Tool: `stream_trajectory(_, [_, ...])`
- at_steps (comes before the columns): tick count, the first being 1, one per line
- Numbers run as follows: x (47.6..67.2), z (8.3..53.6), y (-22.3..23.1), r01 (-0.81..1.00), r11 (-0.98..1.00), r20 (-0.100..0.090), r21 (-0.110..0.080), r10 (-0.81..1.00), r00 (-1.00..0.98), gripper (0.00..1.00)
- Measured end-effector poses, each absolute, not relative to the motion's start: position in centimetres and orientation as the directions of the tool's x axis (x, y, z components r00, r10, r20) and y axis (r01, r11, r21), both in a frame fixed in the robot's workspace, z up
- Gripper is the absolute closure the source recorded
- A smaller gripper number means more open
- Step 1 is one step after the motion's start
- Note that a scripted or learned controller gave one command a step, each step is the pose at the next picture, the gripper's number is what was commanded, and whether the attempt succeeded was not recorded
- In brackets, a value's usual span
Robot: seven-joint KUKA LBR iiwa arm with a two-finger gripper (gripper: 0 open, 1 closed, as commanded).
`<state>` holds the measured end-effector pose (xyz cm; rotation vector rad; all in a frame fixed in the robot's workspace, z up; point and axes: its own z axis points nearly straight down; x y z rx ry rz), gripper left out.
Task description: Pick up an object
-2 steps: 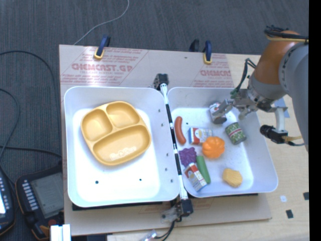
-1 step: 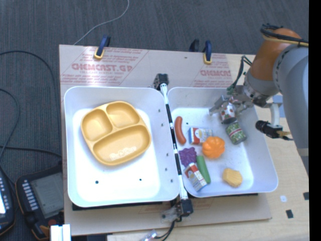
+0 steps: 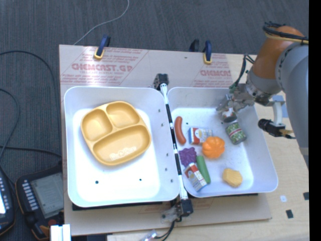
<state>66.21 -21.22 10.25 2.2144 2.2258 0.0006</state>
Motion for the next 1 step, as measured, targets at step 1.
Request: stream_trajectory(1, [61.78, 19.64, -12.59, 1.0, 0.003, 0.0, 0.002, 1.0, -0.003, 1.0])
